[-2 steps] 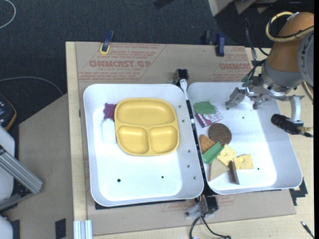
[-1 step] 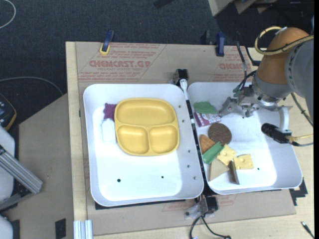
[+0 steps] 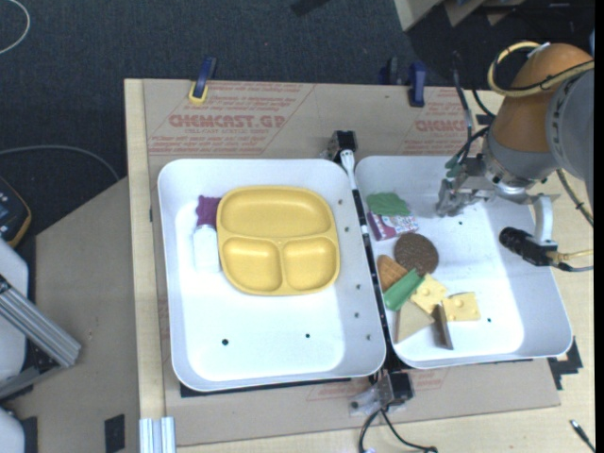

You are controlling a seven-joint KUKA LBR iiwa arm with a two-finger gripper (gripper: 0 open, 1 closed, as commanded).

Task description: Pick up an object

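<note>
Over the right bin (image 3: 528, 319), near its far edge, the gripper (image 3: 457, 196) is hanging from the grey arm (image 3: 543, 111), which is reaching in from the right with its orange band showing above the wrist. Nothing is sitting between the fingers, and whether they are spread or pressed together I cannot tell, as they are too small and blurred. Just beside the gripper, toward the bins' shared wall, a green flat piece (image 3: 387, 203) is lying over a small printed packet (image 3: 394, 224). Nearer the camera, a brown round disc (image 3: 416, 251) is resting, with an orange piece (image 3: 391, 271), a green stick (image 3: 404, 290), yellow cheese-like blocks (image 3: 446, 300) and a dark brown strip (image 3: 442, 328) crowding together below it. In the left bin (image 3: 274, 352), a yellow divided plate (image 3: 278, 238) is lying, partly covering a purple item (image 3: 208, 209) and a white bottle (image 3: 205, 249) at its left side.
</note>
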